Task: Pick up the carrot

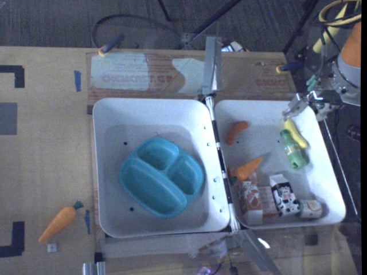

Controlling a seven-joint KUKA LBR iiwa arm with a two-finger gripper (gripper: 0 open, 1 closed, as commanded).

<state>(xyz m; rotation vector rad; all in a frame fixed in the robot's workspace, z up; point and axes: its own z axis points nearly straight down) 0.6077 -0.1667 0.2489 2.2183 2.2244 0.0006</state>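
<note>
- The counter point(40, 171) is seen as matt, pale wood-like board.
- Both white bins, left point(109, 116) and right point(330, 202), appear as smooth, slightly glossy plastic.
- The blue divided tray point(162, 176) is rendered in smooth plastic with a soft sheen.
- The carrot point(249, 168) in the right bin and the carrot on the counter point(57, 223) at lower left look like matt orange plastic.
- The small cartons point(284, 198) at lower right seem printed card.
- The pincer point(305, 102) is shown as bare, dull metal.
</note>
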